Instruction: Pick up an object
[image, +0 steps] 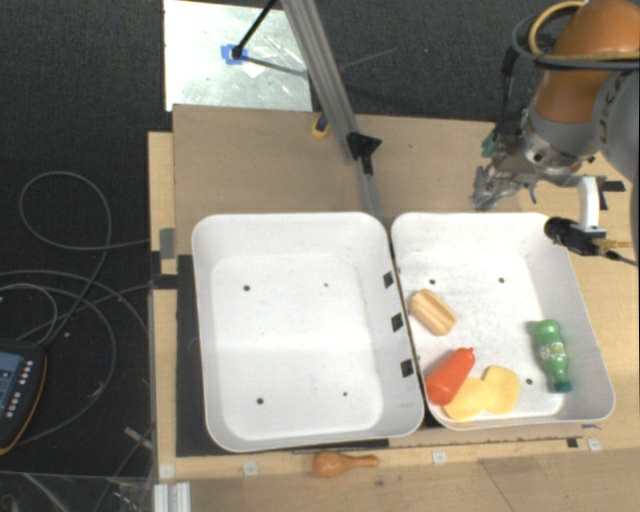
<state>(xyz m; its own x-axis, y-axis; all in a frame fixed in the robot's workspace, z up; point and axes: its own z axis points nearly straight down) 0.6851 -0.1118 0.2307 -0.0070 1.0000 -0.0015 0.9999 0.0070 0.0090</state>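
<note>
Four toys crowd the right white bin (575, 290); my gripper (487, 192) hangs beyond its rim, jaws' spread unreadable. I fear glancing off the rounded green plastic bottle (549, 352).

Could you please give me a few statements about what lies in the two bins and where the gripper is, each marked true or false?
1. The green bottle lies in the right bin, near its right wall. True.
2. The gripper is pressed down on the hot dog bun. False: it hangs above the far edge of the right bin, well apart from the bun.
3. The red item touches the yellow item. True.
4. The green bottle lies in the left bin. False: it is in the right bin with the other three items.
5. A small tan object lies on the bench outside the bins, by the near edge. True.
</note>
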